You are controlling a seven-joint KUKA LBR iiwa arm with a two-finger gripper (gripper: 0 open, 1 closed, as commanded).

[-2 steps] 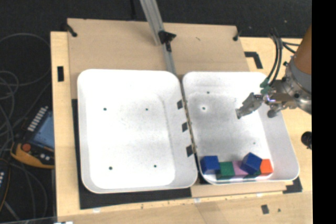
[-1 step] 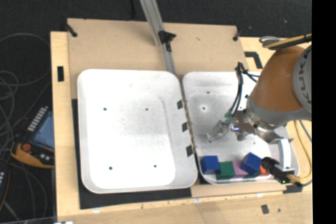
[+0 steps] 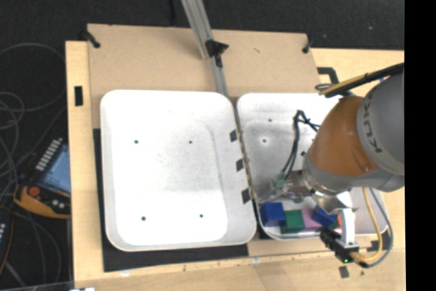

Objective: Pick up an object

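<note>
1. Scanning from the left, I see the left bin (image 3: 170, 167) bare and white; if a lift fails and a block is flung across the divider, it would land there, out of the present reach.

2. At the near end of the right bin (image 3: 269, 116) the candidates sit packed together: a blue block (image 3: 273, 212), a green block (image 3: 294, 221) touching it, and a pink piece (image 3: 311, 218) just beside that. With things this tight, I judge the likeliest fault to be a finger coming down on top of a block or wedging between two, so nothing is caught.

3. They also lie close to the bin's near wall, and a descent that drifts could strike the rim and shove the bin.

4. The gripper (image 3: 293, 189) hangs over this cluster beneath the orange band (image 3: 340, 140) of the arm. The wrist hides its tips, so I cannot tell whether it is spread or closed, or whether anything is caught.

5. Farther right, a loose black cable (image 3: 300, 129) loops near the wrist; it may snag as I raise the arm, though the view is too coarse to be sure.
</note>
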